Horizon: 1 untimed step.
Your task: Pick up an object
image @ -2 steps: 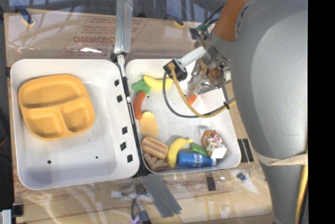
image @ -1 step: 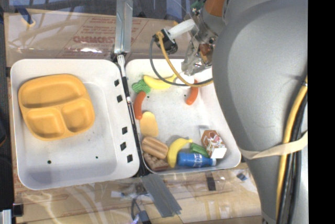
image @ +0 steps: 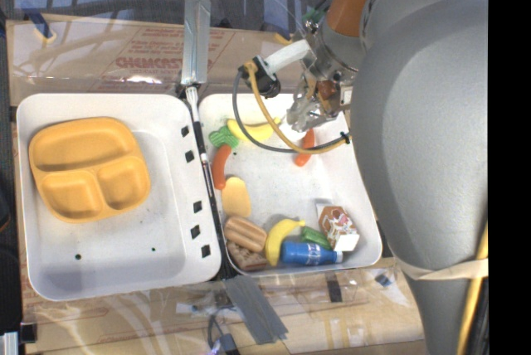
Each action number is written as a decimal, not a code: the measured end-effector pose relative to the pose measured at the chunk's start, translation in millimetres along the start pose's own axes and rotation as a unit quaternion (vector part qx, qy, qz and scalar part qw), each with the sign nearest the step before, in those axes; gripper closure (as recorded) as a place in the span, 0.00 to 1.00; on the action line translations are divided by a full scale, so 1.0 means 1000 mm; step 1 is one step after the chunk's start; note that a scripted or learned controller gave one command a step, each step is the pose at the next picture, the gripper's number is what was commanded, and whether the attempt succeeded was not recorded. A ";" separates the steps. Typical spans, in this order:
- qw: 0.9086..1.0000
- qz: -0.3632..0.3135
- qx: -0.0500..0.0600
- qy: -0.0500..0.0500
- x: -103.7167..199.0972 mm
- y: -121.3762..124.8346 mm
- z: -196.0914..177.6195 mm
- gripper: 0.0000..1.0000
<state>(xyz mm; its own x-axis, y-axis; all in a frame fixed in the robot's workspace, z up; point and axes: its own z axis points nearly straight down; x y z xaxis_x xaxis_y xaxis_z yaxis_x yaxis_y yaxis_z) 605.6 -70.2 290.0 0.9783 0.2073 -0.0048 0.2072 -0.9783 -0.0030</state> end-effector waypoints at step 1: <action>1.000 0.002 -0.003 0.004 -0.038 0.019 -0.101 1.00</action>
<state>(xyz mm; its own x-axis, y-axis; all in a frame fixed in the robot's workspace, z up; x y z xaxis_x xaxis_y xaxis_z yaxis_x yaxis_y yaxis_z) 572.8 -96.6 391.6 0.9789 0.2041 0.0037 0.2041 -0.9789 0.0025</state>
